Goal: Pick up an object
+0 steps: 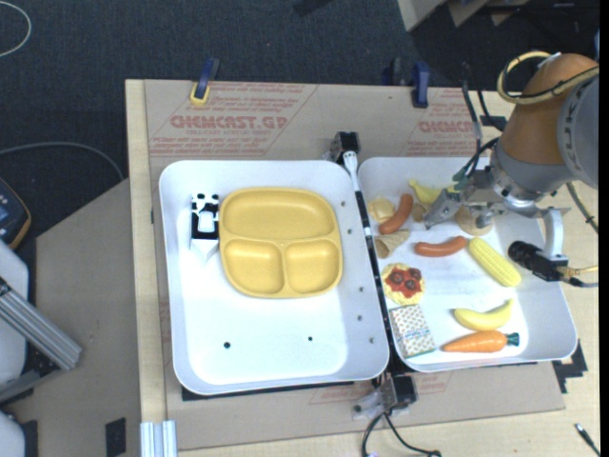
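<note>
Nearest to you, at the near edge of the right bin, you see a toy carrot lying on its side, and just beside it on the far side a banana. To the left of the carrot lies a small patterned packet, and just beyond that a little pizza slice with red dots. Further in you find a red sausage and, to its right, a yellow corn cob. A second sausage lies tilted near the far left corner of this bin, close to some small pale pieces which I cannot name.

You see the gripper low over the far part of the right bin, near a yellow piece. If its fingers are apart or together, I cannot tell, and no object is visible between them.

In the left bin sits a yellow divided tray, with a small black and white thing just on its left.
</note>
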`<state>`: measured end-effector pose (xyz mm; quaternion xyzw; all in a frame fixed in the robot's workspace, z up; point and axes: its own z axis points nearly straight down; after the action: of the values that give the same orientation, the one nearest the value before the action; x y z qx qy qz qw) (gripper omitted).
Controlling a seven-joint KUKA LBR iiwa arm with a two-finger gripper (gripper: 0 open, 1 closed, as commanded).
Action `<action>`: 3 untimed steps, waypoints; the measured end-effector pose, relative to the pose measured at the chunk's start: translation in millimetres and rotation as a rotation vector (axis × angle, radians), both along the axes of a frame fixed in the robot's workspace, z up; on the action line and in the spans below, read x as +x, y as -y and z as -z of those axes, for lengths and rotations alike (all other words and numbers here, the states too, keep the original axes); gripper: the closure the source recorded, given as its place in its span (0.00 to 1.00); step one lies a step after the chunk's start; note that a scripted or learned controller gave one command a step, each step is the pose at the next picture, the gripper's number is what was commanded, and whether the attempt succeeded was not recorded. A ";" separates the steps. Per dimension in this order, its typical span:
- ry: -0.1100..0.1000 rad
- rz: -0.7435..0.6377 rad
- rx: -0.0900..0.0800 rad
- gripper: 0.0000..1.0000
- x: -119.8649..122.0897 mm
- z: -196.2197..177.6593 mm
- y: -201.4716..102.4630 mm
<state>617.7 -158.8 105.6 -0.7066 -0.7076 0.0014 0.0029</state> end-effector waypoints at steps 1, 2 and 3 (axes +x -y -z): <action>0.002 0.001 -0.001 0.00 -0.2 21.9 -0.9; 0.006 0.001 -0.002 1.00 0.9 9.7 -0.7; 0.012 0.000 -0.004 1.00 9.8 -38.5 -5.5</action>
<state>627.5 -153.3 144.1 -0.7066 -0.7076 -0.0013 -0.0026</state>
